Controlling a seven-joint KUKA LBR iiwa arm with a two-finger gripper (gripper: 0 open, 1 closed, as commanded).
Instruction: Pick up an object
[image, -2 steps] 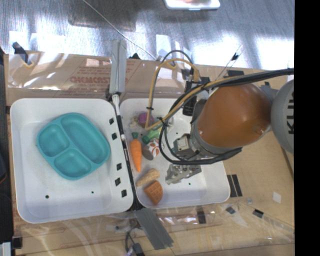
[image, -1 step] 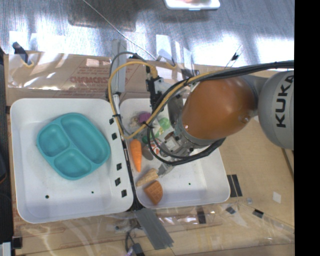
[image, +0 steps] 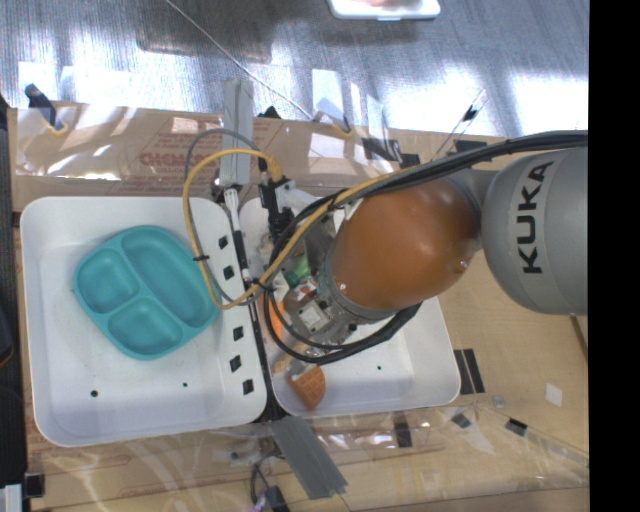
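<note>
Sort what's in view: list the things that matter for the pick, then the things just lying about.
For the pick:
- claw, down in the right bin
- brownish object near that bin's front wall

Lying about:
- teal divided plate in the left bin

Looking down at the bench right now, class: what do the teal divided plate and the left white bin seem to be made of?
The teal divided plate looks like moulded plastic with a matte to satin finish: one even colour, soft rounded compartment walls. The left white bin seems to be thin formed plastic, smooth and slightly glossy, with rounded corners; it could be another material.
</note>
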